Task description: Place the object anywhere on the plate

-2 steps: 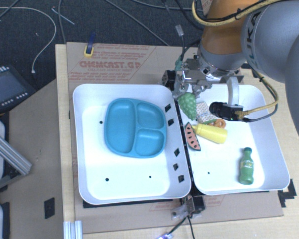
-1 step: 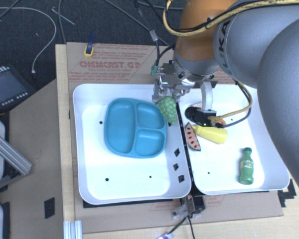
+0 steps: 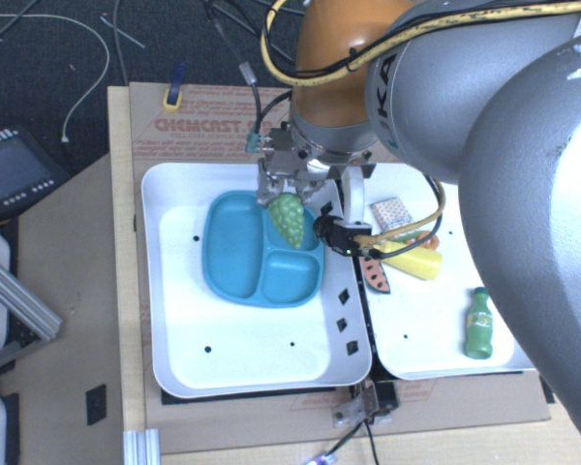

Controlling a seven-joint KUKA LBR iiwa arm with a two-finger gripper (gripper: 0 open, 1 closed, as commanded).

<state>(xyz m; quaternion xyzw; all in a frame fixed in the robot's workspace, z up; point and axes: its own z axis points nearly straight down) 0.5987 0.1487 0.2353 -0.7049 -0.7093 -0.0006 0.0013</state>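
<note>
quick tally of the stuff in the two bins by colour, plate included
Blue: 1, the divided plate
Green: 2, the grapes under the gripper and the bottle
Yellow: 1, the banana
Red: 1, the watermelon slice
Patterned pale: 1, the small packet
Total: 6
</note>
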